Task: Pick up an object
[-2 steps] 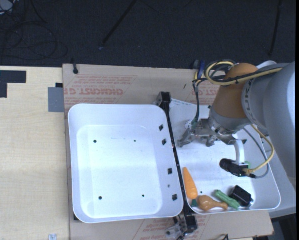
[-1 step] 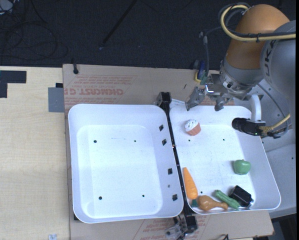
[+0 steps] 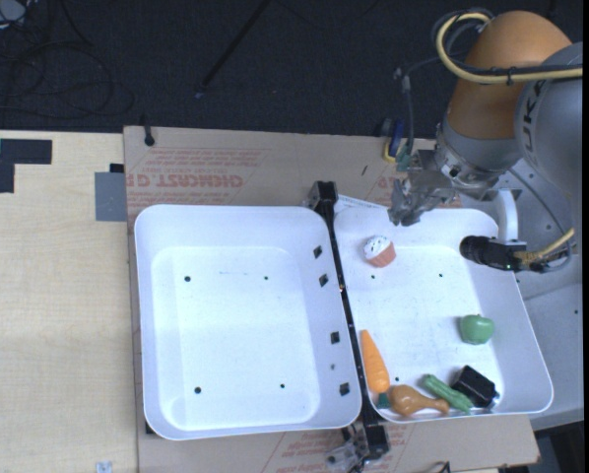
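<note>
Looking down on the bench, I count 2 white bins side by side. The left bin (image 3: 166, 235) holds nothing I can pick. The right bin (image 3: 526, 343) has all the candidates. A small white and orange piece (image 3: 378, 251) sits toward the far side, near the divider. A green ball (image 3: 477, 329) lies out to the right, well apart from it. Along the near edge I see an orange carrot (image 3: 374, 361), a tan toy (image 3: 413, 399), a green stick (image 3: 446, 392) and a black block (image 3: 475, 384), clustered close together.

My gripper (image 3: 409, 210) hangs at the far rim of the right bin, just beyond the white and orange piece and a little to its right. Nothing shows between its tips, so I judge it is carrying nothing. Whether it is spread or closed I cannot tell; the tip is too small and dark against the rim.

As I read it, the task is at its start: 0 objects lifted, every item lying on the bin floor. What remains is the whole pick: choose a target, descend, close, raise. The white and orange piece looks the likeliest target, being nearest and standing alone.
</note>
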Robot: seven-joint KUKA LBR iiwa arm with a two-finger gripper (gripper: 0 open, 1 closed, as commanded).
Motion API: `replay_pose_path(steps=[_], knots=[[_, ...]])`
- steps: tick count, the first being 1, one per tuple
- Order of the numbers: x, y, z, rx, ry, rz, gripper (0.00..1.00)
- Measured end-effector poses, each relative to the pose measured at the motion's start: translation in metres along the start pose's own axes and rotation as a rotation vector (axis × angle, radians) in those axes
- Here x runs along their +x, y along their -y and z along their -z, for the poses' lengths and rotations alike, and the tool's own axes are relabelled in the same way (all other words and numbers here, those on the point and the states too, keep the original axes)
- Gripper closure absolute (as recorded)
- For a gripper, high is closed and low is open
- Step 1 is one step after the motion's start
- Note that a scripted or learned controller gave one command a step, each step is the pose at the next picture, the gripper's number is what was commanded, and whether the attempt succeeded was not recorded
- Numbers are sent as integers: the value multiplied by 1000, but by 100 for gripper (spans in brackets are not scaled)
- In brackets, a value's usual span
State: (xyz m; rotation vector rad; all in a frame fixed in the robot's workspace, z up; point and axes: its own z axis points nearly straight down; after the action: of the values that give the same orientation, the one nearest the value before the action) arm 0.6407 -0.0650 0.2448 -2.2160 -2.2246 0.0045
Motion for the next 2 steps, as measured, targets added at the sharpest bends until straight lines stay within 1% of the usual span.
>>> replay_pose_path(steps=[1, 2], knots=[[-25, 67, -133, 17, -3, -8, 100], [-14, 128, -158, -2, -2, -5, 100]])
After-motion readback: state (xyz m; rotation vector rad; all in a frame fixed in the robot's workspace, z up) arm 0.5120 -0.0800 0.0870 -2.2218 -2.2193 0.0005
